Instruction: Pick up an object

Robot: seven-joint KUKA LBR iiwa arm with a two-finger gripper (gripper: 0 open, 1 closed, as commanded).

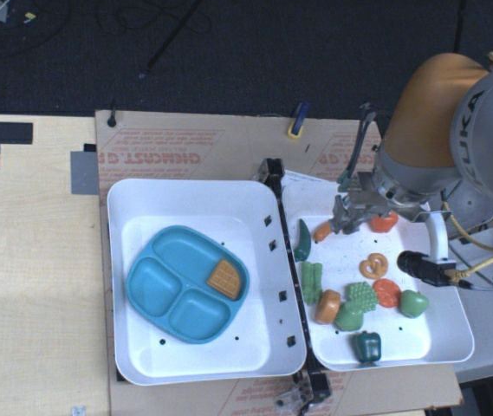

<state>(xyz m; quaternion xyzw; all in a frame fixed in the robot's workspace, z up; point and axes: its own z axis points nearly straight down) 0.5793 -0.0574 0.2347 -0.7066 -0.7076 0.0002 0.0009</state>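
Gripper sits low over the right bin, near its upper-left area. Finger state: cannot tell, tips too dark and small.

Nearest candidate: small orange piece, just beside the gripper on its left, approx. touching distance; its long axis can't be read. Red piece lies just right of the gripper. Pretzel sits below it, farther off. Nothing visibly gripped.

Left bin holds a blue tray w/ a waffle, well apart from the gripper.
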